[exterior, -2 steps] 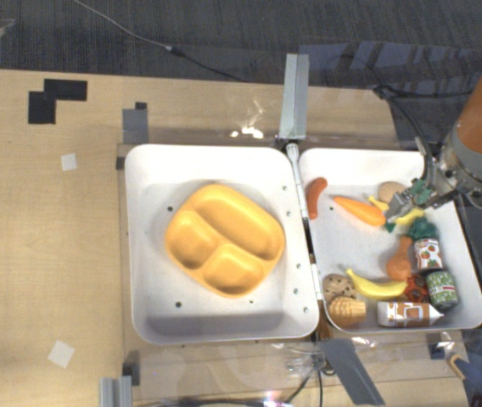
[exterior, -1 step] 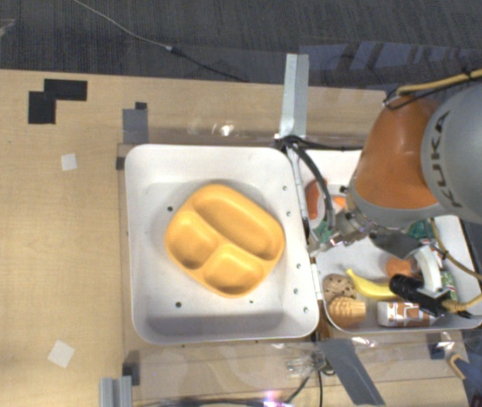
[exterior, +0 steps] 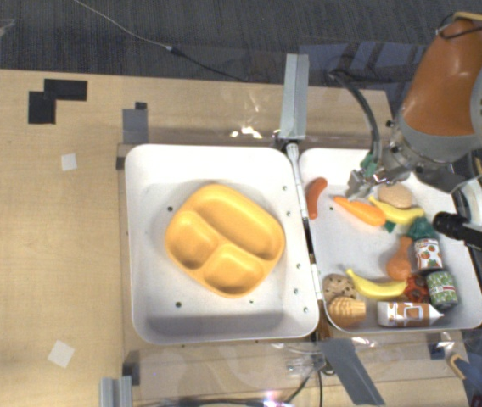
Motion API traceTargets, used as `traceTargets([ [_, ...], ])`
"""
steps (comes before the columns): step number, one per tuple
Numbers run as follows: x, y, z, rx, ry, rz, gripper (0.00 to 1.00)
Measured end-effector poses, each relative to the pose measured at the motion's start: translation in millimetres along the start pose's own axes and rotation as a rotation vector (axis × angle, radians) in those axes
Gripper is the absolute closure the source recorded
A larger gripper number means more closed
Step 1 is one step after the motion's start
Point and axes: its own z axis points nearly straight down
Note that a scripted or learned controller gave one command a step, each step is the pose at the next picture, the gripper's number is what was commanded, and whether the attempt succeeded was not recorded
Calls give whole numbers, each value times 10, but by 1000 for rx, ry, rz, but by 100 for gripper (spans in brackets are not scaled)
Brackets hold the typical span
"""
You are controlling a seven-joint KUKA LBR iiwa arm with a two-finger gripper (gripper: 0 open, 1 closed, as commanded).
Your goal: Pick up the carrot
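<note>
The carrot (exterior: pixel 359 209) is orange with a green top at its right end. It lies slanted in the upper part of the right bin (exterior: pixel 334 244). My gripper (exterior: pixel 369 179) hangs just above and slightly right of the carrot's middle, close to it, with nothing seen held. The arm's orange band (exterior: pixel 445 83) rises behind it at the upper right.
Around the carrot lie a red sausage (exterior: pixel 315 195), a bun (exterior: pixel 396 195) and a banana (exterior: pixel 400 214). Lower in the bin are a second banana (exterior: pixel 377 287), a cookie (exterior: pixel 338 285), cans (exterior: pixel 428 254) and a carton (exterior: pixel 406 314). A yellow divided plate (exterior: pixel 224 236) sits in the left bin (exterior: pixel 152 312).
</note>
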Motion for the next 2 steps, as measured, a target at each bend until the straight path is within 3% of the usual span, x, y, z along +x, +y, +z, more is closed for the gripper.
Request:
traceTargets([
  [1,858,-584,465,10,6,160,100],
  [2,305,-764,-452,0,1,253,100],
])
